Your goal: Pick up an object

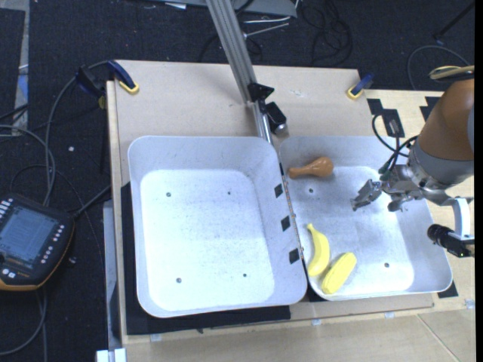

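Hovering over the right-hand shallow white plastic bin (423, 277), the grey two-finger gripper (371, 194) is sitting above bare floor near the bin's far right part, with nothing between its fingers; whether those fingers are apart or together I cannot tell from this slanted view. Three candidates are lying in that same bin: a brown drumstick-shaped toy (312, 169) resting against the far edge, close to the corner where the two bins meet, and, near the front left corner, a curved yellow banana (318, 250) lying just beside a stubby yellow oblong block (339, 272), the two seemingly touching or nearly so. The left-hand shallow white bin (143, 202) is carrying nothing the task needs. Judging by this, the approach step is in hand and no grasp is made yet. The next move is calling for a choice of target: the drumstick is the nearest and is standing apart from the others, though its place against the sloping wall is likely making a clean descent awkward; the yellow pair is asking for a longer reach toward the front edge and care that the fingers are straddling one piece alone
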Available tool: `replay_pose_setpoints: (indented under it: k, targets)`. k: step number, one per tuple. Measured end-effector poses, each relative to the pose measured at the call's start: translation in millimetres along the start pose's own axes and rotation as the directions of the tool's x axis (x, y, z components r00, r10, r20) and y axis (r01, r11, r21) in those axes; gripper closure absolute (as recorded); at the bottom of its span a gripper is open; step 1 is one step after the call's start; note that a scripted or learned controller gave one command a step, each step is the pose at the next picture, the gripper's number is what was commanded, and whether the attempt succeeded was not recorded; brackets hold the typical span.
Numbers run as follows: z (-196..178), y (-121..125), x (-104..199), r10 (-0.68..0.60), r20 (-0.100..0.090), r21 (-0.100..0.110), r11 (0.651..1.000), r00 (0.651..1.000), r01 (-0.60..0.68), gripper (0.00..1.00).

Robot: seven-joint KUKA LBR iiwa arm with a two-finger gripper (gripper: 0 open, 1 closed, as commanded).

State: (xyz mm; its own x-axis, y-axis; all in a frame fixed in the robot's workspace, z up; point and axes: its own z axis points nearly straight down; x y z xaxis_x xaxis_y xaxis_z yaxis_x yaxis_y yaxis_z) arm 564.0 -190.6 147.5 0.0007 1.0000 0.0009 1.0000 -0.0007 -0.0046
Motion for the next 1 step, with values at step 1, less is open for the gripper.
replay_pose_setpoints:
  k: [1]
  targets:
    - [52.5, -1.0, 0.4, -0.001, 0.000, 0.000, 1.000, 1.000, 0.001, 0.00]
